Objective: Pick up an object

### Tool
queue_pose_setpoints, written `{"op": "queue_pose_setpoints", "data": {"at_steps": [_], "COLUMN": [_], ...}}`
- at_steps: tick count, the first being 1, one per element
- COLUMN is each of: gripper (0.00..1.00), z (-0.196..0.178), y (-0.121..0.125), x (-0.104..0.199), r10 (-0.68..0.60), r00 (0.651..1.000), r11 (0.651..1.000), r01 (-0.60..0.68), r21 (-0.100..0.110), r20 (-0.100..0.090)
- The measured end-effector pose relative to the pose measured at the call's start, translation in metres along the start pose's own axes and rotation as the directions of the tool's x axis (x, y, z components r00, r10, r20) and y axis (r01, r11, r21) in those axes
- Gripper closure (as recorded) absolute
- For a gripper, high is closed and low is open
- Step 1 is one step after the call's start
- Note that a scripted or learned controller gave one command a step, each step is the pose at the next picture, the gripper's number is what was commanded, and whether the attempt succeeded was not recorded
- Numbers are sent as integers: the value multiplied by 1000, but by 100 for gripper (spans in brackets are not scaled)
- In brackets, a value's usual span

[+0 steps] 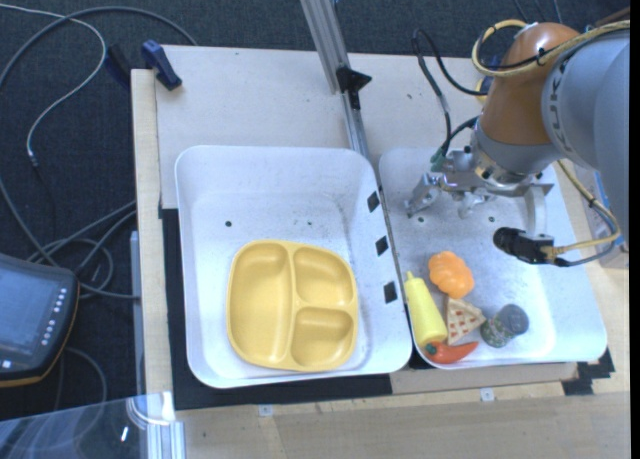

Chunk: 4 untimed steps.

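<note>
Two shallow white bins side by side on the counter (260,87). Landmark taken: the yellow tray (293,304).

Left bin (200,187): holds the yellow tray, three compartments, lying flat in the near half. Tray compartments bare. A few dark specks on the bin floor beyond the tray.

Right bin (575,332): all objects clustered at its near end, to the right of the tray.
- Yellow bottle (425,311), closest to the tray, lying along the bin's left wall, narrow neck pointing away from the camera.
- Orange fruit-like toy (451,272), right of the bottle's neck, lumpy, glossy; rests on the bin floor, nothing gripping it.
- Pizza-slice toy (463,321), tan with red dots, just right of the bottle and below the orange toy.
- Red-orange piece (452,353), at the near rim, partly under the pizza slice.
- Grey-green rounded lump (505,324), farthest right of the tray in the cluster, touching or nearly touching the pizza slice.

Hand (455,192): above the far half of the right bin, up and right of the tray, apart from the cluster. Nothing between its fingers; whether released or clenched cannot be told.
</note>
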<state>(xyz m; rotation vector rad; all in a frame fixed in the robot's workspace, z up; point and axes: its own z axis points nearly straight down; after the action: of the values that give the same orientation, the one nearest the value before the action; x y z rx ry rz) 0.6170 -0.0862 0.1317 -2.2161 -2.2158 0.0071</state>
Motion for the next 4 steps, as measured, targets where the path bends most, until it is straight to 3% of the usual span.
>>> {"op": "queue_pose_setpoints", "data": {"at_steps": [1, 2, 4], "gripper": [0, 100, 100], "z": [42, 27, -88], "y": [-1, 1, 5], "x": [1, 1, -10], "r10": [0, 0, -1], "r00": [1000, 1000, 1000], "r11": [1000, 1000, 1000], "r01": [0, 0, 1], "r21": [-1, -9, -17], "r20": [1, 0, 4]}}
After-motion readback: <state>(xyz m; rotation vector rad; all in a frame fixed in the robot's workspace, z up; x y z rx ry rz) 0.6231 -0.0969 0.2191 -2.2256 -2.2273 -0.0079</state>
